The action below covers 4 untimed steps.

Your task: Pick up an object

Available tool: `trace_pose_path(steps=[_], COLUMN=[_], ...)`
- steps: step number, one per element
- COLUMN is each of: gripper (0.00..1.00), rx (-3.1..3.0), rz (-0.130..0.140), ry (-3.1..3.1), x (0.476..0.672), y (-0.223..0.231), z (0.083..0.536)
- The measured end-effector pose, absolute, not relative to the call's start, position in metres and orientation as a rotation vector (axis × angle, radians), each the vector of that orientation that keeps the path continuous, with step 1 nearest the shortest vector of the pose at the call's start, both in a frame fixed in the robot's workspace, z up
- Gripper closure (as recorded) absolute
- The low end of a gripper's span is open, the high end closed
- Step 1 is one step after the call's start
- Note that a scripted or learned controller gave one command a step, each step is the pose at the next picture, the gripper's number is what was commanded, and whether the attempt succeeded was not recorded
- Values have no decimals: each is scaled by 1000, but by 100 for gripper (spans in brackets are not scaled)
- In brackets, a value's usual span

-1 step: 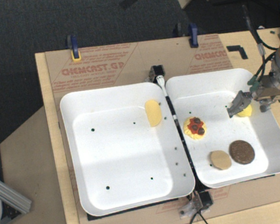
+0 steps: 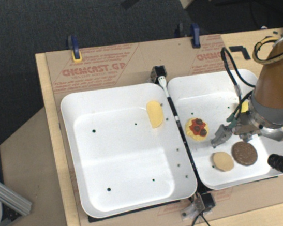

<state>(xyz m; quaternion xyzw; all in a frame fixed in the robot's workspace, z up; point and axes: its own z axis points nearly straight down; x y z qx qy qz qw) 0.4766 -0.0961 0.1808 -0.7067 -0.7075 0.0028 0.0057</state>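
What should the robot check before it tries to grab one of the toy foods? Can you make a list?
1. Things to grab in the right bin: ok, a pizza round, a tan cookie and a brown patty.
2. Gripper over that bin: ok.
3. Gripper centred on one item: not ok, it sits between them.
4. Fingers open: cannot tell.
5. Yellow piece in the left bin: ok, lying apart from the others.

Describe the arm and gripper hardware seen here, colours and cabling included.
The arm is a bulky grey body with a broad orange band above the wrist. Black and yellow cables loop along it. The gripper is a small grey metal two-finger unit on the wrist.
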Motion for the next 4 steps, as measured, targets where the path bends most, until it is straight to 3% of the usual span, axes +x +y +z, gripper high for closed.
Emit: trace_pose_path(steps=[1,2,3,4], gripper=[100,100,100,100], rx=[-2226,-2216,-2224,-2203], rz=[-2,-9,-27,15], ry=[-2221,-2235,-2239,-2223], x=[480,582,591,585], y=[-99,-48,5,93], z=[197,184,408,262])
